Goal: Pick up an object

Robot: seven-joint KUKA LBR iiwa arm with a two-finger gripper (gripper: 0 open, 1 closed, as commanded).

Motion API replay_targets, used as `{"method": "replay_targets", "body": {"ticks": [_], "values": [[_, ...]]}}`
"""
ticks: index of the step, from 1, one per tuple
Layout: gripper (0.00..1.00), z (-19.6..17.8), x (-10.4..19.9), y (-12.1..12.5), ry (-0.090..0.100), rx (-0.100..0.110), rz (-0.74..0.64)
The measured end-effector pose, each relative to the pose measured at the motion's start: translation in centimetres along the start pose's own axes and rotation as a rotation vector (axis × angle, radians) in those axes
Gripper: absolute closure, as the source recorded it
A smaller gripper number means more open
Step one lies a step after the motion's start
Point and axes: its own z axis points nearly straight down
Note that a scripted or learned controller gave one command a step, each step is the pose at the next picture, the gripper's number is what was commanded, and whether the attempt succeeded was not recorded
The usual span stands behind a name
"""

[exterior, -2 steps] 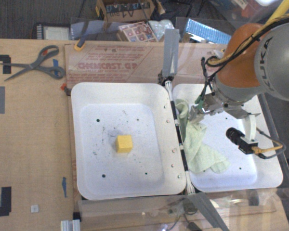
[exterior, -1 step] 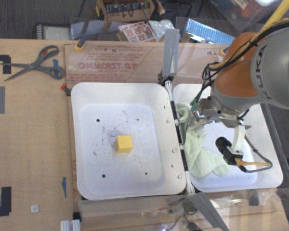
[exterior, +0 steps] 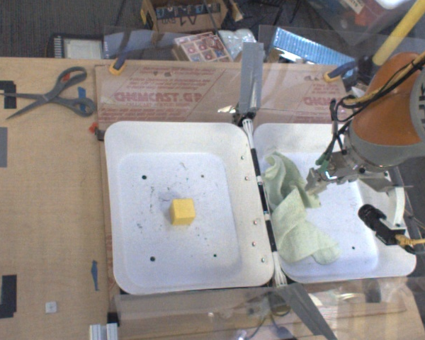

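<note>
A small yellow cube (exterior: 183, 212) rests near the middle of the left bin (exterior: 127, 147). A crumpled pale green cloth (exterior: 292, 218) lies along the left side of the right bin (exterior: 354, 261). My gripper (exterior: 317, 183) reaches in from the right and its tip is down at the cloth's upper right edge, touching or just above the fabric. The fingertips are too small and blurred to make out.
Scissors (exterior: 60, 94) lie on the bench at the far left, outside the bins. A cardboard sheet (exterior: 170, 98) sits behind the bins, with boxes and clutter beyond it. A grey post (exterior: 251, 76) stands between the bins at the back.
</note>
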Motion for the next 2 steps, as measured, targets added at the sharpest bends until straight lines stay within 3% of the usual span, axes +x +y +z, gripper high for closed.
{"method": "replay_targets", "body": {"ticks": [1,2], "values": [[1.0,0.0,4.2,3.6,-0.002,-0.004,0.013],[1.0,0.0,2.1,6.2,-0.003,-0.004,0.021]]}}
